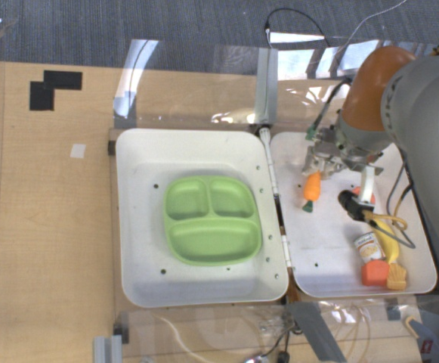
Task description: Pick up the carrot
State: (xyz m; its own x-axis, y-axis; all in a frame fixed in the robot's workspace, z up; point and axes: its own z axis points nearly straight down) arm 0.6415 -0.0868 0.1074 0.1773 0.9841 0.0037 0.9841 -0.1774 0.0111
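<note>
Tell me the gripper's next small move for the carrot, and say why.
Probably lower straight down a little. The gripper sits just above the carrot's upper end in the right bin, and nothing is seen between its fingers.

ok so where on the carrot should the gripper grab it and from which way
Grip the carrot across its orange middle, coming straight down from above. It lies flat on the right bin floor, long axis nearly up-down in the view, green end toward the camera, so fingers should close across its narrow sides. The gripper sits right above its far end; the banana lies well clear.
</note>
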